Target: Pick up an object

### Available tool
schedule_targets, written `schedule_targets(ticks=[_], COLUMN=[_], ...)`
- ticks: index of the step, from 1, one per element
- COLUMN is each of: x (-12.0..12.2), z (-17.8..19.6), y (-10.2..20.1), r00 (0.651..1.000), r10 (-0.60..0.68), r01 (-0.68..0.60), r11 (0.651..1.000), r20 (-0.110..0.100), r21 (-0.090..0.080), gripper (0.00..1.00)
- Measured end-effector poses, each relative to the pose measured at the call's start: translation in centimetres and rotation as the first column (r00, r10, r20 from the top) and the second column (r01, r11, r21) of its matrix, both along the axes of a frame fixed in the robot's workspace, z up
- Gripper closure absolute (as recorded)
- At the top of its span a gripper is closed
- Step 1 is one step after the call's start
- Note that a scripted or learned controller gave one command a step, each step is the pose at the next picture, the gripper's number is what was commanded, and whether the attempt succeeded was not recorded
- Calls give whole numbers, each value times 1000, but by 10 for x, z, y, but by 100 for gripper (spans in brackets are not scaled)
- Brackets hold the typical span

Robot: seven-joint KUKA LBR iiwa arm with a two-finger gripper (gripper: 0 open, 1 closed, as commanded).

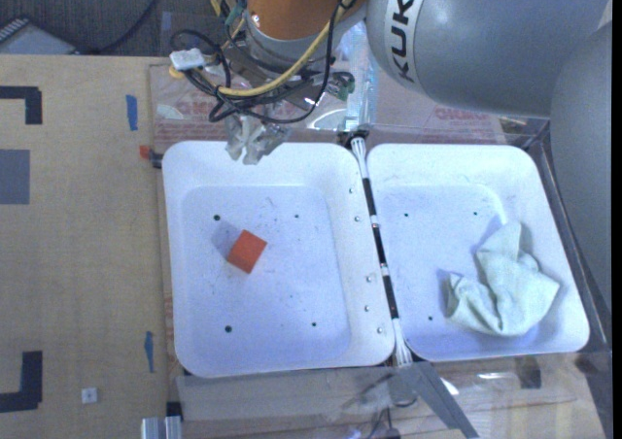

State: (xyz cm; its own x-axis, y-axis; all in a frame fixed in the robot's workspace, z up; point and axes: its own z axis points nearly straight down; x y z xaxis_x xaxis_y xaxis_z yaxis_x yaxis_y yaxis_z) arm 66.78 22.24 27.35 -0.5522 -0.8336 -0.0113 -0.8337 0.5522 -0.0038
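Below claw [254, 141], orange block [247, 252], apart

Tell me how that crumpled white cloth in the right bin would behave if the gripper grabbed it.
The cloth lies bunched in soft folds, so it is probably floppy and would drape from a pinch. It looks thin, likely light. A push would probably bunch or drag it, not roll it.

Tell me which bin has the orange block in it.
The left bin: the orange block lies in it. The right bin holds a crumpled cloth.
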Motion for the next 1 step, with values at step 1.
schedule_targets(ticks=[1], x=[-43], z=[22], y=[-47], r00=[984], r10=[-176], r01=[176], r11=[984], r20=[-7], r21=[-4], gripper=[100])
